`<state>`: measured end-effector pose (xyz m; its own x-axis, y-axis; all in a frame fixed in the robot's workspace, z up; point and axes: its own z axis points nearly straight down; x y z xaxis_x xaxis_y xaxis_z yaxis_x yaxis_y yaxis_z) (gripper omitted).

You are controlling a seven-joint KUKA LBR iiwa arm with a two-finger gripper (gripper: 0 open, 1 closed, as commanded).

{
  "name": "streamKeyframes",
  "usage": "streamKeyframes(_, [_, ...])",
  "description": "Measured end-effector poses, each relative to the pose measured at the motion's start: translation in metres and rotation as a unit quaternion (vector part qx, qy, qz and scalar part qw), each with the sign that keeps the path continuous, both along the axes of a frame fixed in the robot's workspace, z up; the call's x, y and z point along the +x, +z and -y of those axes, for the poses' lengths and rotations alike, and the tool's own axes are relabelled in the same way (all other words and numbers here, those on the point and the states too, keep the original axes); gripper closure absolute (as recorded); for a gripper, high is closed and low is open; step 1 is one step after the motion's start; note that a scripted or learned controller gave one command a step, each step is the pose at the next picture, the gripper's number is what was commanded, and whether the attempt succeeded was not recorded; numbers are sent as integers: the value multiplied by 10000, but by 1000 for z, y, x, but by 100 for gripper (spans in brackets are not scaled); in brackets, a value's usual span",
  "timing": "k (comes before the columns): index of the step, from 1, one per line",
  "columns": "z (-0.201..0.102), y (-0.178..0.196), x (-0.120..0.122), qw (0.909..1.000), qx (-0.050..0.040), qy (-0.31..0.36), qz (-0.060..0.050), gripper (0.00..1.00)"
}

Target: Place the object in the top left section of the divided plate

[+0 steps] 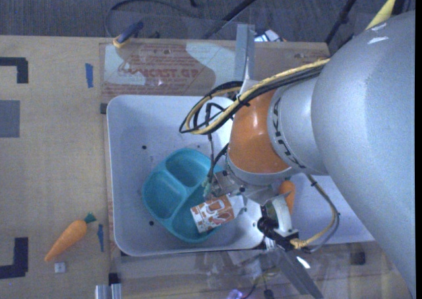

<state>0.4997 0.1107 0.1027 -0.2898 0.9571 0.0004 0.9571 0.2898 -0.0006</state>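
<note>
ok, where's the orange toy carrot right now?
The orange toy carrot lies on the wooden bench at lower left, outside the white bin, left of the teal divided plate.

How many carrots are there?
1 for sure: a toy carrot lies on the wooden bench, left of the white bin. An orange thing peeks out under the arm on the right; it may be another carrot, mostly hidden.

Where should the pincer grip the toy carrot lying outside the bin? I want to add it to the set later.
Grip the toy carrot across its thick orange middle, coming straight down from above. It lies flat on the wooden bench, tilted with its green top up-right, so closing crosswise to that long axis suits its tapered shape; nothing crowds its sides.
</note>
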Motion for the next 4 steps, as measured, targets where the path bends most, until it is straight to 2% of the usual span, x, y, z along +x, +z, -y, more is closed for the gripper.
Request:
streamKeyframes(1, [-20, -9, -13, 9893, -10, 1451, 120, 100])
streamKeyframes(2, [-52, 2, -21, 9810, 2, 1942, 6, 100])
streamKeyframes(3, [-43, -9, -17, 9682, 24, 2500, 57, 100])
streamKeyframes(4, [-47, -9, -13, 9310, -75, 3648, 41, 100])
